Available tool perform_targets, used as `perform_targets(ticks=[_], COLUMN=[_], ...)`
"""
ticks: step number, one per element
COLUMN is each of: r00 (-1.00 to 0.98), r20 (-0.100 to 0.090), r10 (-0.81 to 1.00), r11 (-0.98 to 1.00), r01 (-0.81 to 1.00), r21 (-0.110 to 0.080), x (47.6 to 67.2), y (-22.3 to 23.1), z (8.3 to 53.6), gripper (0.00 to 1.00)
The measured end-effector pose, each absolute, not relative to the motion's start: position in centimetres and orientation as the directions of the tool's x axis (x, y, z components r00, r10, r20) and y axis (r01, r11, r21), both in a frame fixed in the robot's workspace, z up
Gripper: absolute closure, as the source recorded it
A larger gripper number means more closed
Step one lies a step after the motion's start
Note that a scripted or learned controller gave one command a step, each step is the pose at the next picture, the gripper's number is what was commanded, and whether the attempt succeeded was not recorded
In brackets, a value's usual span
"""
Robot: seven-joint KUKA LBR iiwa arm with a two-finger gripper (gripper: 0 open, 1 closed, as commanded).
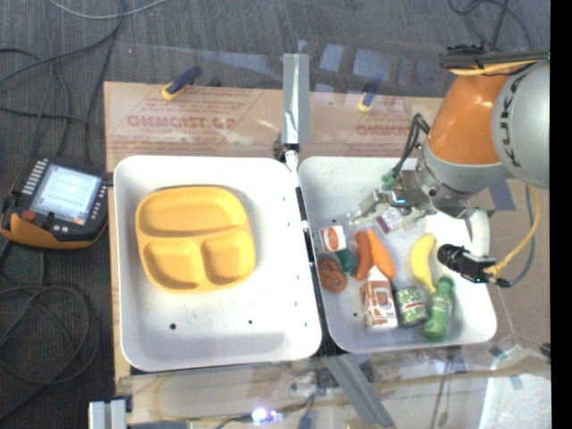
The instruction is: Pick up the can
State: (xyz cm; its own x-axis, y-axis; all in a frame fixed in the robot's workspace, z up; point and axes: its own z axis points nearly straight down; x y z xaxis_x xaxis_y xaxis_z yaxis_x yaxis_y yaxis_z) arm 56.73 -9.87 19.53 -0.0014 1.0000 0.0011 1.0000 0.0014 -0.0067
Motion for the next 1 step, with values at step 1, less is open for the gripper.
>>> perform_targets(ticks=[1], r00=[-0.02], r20=[0.0], r10=[1.0], r11=[0.02], r01=[1.0], r21=[-0.007], x=[59.0], y=[-2.39], z=[18.07], gripper=[0.0])
